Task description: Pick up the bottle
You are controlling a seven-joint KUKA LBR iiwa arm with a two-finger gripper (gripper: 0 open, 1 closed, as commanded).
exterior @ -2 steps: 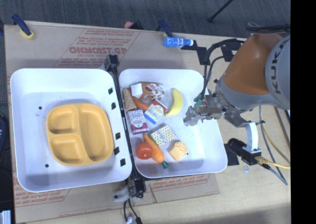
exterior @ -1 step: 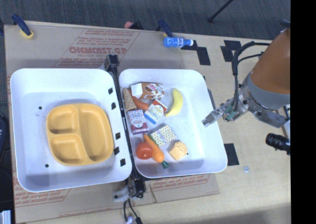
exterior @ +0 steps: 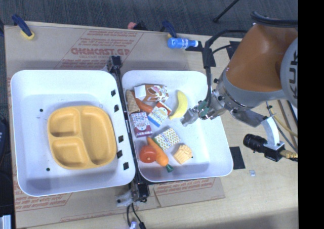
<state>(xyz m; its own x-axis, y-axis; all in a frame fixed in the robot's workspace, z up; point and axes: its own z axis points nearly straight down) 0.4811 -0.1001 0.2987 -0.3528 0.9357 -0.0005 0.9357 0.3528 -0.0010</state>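
Blue bottle [exterior: 182,43] lies crosswise on the desk [exterior: 61,36] behind the bin [exterior: 215,157] — well up-left of the gripper [exterior: 191,117] — grip state unclear.

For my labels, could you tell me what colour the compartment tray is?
Yellow-orange; the compartment tray shows clearly in the camera view.

Red print on the cardboard sheet [exterior: 96,46] that covers the desk, along its far edge above the left white bin [exterior: 20,122], reads roughly "CHEMCAST GP"; the smaller lines under it are too blurred to make out. White letters "KU" show on the grey arm [exterior: 293,71] at the right edge. The small packets in the right bin [exterior: 215,142] carry print too small to read
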